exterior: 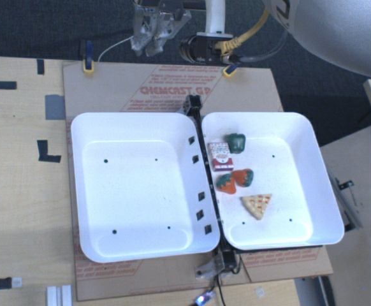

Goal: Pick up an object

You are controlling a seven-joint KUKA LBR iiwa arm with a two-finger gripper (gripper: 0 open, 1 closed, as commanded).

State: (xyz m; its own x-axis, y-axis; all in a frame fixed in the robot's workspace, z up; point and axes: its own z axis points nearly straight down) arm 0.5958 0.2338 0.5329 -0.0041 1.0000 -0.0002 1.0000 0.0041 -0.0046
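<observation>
In the right bin (pixel 300 171), near its left wall, lie four small things: a dark green piece (pixel 236 143) toward the far edge, a red-and-white carton (pixel 220 156) beside it, a red and green strawberry-like toy (pixel 234 180) below, and a tan waffle wedge (pixel 257 204) nearest the front. The left bin (pixel 109 190) sits alongside on a brown cardboard sheet (pixel 166 91) over a pale wooden bench (pixel 20 190). The gripper (pixel 155 32) hangs beyond the far edge, above dark carpet (pixel 45 11), nothing between its fingers; their spread I cannot tell.

Even, bright overhead light — the two white bins (pixel 77 171) nearly wash out, with soft faint shadows along their inner walls. The arm (pixel 326 11) at the top right corner is blurred — out of focus.
</observation>
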